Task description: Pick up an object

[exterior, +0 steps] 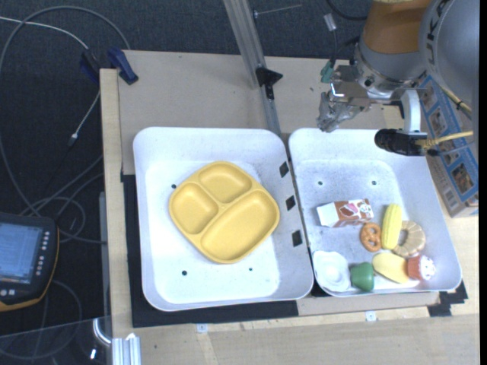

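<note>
My gripper (pixel 330 122) hangs above the far left rim of the right bin (pixel 380 154), with nothing seen between its fingers. Low in that bin lies a cluster of toy food: a white and brown carton (pixel 344 213), a pretzel (pixel 370 237), a yellow banana (pixel 391 225), a tan biscuit (pixel 412 238), a yellow piece (pixel 392 267), a green piece (pixel 363 277), a white cup-like item (pixel 332 271) and a red and white item (pixel 421 268). All of them sit well in front of the gripper.
The left bin (pixel 152 204) holds a yellow divided plate (pixel 223 212). A metal pole (pixel 247 36) slants up behind the bins. A box (pixel 453 158) stands at the right edge. Cables and a pendant (pixel 27 257) lie off the bench at left.
</note>
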Tool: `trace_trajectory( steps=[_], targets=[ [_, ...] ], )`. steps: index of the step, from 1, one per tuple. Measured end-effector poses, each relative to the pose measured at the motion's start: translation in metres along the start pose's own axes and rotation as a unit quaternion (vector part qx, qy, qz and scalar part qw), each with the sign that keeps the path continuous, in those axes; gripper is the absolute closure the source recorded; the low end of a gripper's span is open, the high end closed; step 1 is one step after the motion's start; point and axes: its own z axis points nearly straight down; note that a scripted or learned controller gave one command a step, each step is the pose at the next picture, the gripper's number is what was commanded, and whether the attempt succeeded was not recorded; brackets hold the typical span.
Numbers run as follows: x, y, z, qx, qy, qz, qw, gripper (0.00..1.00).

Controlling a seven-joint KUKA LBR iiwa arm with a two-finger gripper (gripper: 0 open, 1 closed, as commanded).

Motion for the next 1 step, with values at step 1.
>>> trace_trajectory(
  steps=[1],
  targets=[
    [0.0484,0.0026,0.0032,0.0,0.0,0.0,1.0,1.0]
  ],
)
